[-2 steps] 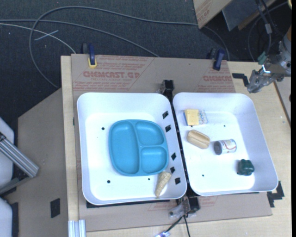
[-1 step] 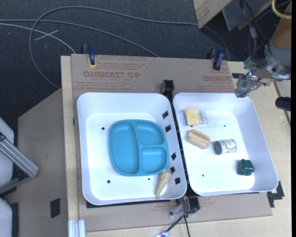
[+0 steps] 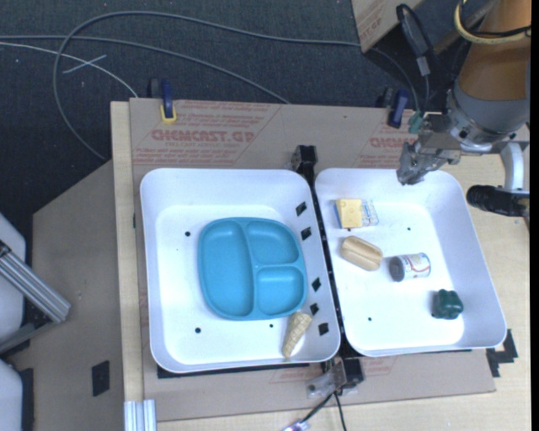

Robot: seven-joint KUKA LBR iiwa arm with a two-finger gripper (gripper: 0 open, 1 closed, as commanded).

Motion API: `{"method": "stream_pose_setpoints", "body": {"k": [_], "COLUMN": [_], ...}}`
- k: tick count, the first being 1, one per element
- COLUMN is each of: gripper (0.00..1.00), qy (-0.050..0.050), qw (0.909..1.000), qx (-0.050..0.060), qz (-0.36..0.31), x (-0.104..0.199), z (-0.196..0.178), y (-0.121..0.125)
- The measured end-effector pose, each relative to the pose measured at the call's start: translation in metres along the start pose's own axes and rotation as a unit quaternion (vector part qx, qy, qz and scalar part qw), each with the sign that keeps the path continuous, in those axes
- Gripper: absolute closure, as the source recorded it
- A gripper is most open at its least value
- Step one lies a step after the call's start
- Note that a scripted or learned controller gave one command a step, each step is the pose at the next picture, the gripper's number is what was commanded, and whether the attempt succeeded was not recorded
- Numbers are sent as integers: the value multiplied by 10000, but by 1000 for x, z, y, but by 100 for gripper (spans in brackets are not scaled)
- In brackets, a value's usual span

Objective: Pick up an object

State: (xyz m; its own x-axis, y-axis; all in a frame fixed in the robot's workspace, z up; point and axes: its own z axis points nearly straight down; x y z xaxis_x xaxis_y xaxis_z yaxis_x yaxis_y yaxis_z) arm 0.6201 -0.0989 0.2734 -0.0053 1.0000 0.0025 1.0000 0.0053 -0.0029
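My gripper (image 3: 410, 173) hangs over the far edge of the right bin (image 3: 472, 337), with nothing between its fingers that I can make out. In that bin lie a yellow block in clear wrap (image 3: 351, 213), a tan bread-like piece (image 3: 361, 252), a small can on its side (image 3: 409, 267) and a dark green lump (image 3: 446, 304). The left bin (image 3: 160, 278) holds a blue divided plate (image 3: 252, 267) and a pale cone-shaped piece (image 3: 295, 333) near its front right corner.
Black clips (image 3: 304, 157) join the two bins along the middle seam. Blue clamps (image 3: 168, 103) hold the board at the back. Cables trail over the dark floor at the far left, and a cardboard box (image 3: 376, 21) stands behind the arm.
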Motion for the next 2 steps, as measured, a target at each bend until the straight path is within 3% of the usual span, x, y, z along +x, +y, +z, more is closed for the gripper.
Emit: {"method": "stream_pose_setpoints", "body": {"k": [2], "gripper": [100], "qy": [-2], "qw": [10000], "qx": [6], "qz": [7], "x": [89], "z": [10], "y": [-26]}}
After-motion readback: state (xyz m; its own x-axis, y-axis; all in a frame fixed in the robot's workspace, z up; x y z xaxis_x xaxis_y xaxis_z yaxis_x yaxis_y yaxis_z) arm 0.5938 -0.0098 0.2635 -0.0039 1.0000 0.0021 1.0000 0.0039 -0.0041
